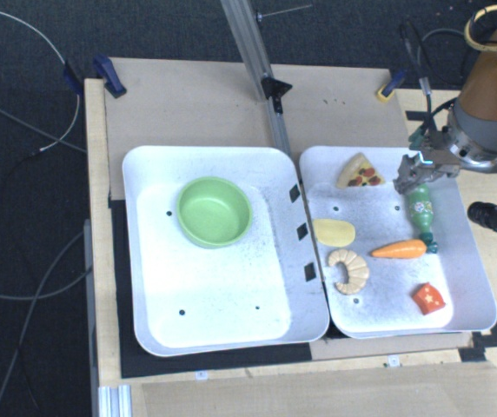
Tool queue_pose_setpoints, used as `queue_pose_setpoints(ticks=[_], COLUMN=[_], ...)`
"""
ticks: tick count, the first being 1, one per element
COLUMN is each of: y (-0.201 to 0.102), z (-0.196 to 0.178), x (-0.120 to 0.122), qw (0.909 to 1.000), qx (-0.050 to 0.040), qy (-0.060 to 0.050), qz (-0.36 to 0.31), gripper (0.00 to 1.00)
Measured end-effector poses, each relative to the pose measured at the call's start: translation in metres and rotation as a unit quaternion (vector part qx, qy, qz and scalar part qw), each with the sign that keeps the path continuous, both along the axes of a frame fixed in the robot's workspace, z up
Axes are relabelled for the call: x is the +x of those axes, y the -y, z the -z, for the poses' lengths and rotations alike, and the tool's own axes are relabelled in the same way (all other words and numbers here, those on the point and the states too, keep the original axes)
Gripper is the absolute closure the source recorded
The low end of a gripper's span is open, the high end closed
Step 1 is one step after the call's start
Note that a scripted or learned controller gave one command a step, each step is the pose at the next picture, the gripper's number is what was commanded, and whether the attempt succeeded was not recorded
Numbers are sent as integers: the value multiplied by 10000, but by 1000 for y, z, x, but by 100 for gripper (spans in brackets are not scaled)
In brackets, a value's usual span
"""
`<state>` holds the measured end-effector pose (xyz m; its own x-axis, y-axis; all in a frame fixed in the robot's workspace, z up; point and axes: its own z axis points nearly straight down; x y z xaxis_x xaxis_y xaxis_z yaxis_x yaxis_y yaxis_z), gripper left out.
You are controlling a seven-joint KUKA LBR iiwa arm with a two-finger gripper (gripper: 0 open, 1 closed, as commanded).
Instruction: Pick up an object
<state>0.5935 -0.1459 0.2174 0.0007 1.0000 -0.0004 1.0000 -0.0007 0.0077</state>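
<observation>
While the hand (412, 176), grip state unclear, hovers by the green bottle (420, 210), a carrot (399, 250) lies just below.

Green bottle (420, 213) lies flat in right bin (483, 276), near its far right side, cap end toward the carrot (399, 250), maybe touching it. Pizza slice (359, 171) left of bottle. Yellow oval piece (333, 231) and croissant-like pastry (349, 270) further left. Red block (428, 298) nearest the bin's front.
</observation>
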Motion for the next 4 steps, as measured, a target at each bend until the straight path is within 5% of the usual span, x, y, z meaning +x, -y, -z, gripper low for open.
queue_pose_setpoints(ticks=[1, 4], y=[-10, -163], z=[-52, -44], x=[0, -21], qw=[10000, 9999], qx=[6, 33], qy=[-1, -93], qz=[-15, -37], gripper=[100, 100])
